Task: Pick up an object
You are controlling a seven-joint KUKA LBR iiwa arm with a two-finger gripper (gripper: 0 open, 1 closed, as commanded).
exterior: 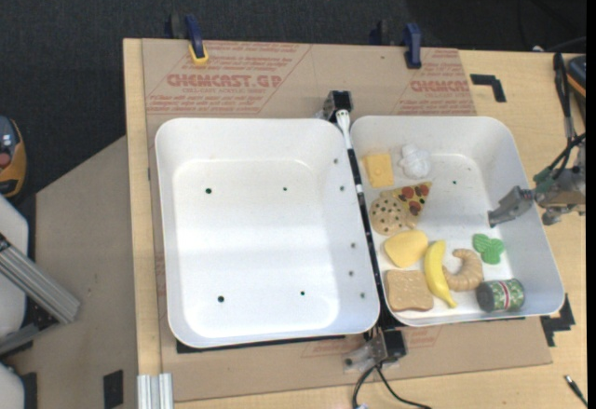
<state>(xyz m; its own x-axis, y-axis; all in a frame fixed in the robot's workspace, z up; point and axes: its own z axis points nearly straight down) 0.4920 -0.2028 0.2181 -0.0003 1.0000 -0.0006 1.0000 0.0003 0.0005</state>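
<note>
My pincer [510, 208] pokes in from the right side, over the right edge of the right bin [503, 139], and I cannot tell if it is wide or narrow because it looks small and blurry from up here. Nothing sits between its tips that I can see. All the toy food is in the right bin, bunched on its left and bottom parts. Closest to my pincer is a little green bumpy thing [488, 248], just below and a bit left of it. Near the bottom right corner lies a small can [501, 294] on its side, green with a dark end. Next to it is a tan curly pastry [465, 268] touching a yellow banana [438, 271]. A slice of brown bread [409, 290] lies flat left of the banana, and a yellow lumpy piece [406, 248] sits above the bread. Higher up are a round cookie [387, 211] with dark chips, a pizza slice [415, 197], a flat yellow cheese square [378, 169] and a white crumpled lump [414, 159]. The left bin [256, 230] is beside it, touching along the middle
</note>
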